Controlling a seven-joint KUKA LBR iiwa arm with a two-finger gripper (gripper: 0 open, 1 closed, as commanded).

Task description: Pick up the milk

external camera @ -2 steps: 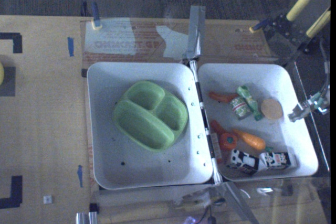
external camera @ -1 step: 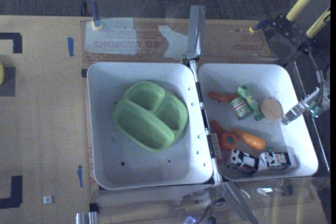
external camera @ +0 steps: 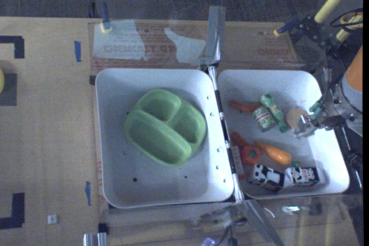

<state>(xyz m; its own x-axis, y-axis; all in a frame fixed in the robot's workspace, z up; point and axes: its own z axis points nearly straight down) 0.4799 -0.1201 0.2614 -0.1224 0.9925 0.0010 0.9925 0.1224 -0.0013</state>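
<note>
While the metal two-finger hand (external camera: 305, 125) hovers at the right bin's right edge, finger state impossible to tell, the black-and-white cow-patterned milk carton (external camera: 266, 176) lies lengthwise along the near wall, down-left of it.

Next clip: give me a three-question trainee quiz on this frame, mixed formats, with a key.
1. True or false: the green divided plate lies in the same bin as the carrots.
2. Where in the right bin are the two milk cartons? A) far edge B) near edge C) centre
3. Fill in: the tool is above the right bin's ____ side, apart from the cartons.

Key: 1 false, the plate lies alone in the left bin. 2 B. 3 right.
</note>
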